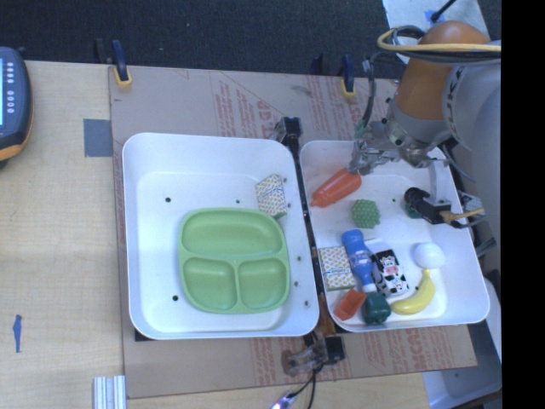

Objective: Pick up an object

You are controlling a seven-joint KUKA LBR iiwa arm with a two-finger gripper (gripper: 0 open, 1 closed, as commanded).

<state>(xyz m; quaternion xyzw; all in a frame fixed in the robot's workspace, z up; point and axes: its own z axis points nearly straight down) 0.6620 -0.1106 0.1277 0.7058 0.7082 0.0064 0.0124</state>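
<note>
My gripper hangs over the far part of the right bin, just above the upper right end of an orange carrot that lies slantwise there. I cannot tell whether it touches the carrot. A green knobbly ball sits just in front of the carrot. Nearer the front lie a blue bottle, a black-and-white cow-patterned piece, a yellow banana, a white egg, a dark green piece, a small orange piece and a patterned box.
The left bin holds a green divided plate and a small patterned box near its right wall. The arm's grey body and orange band loom over the right bin's far right corner. A blue-and-orange device sits at the bench's far left.
</note>
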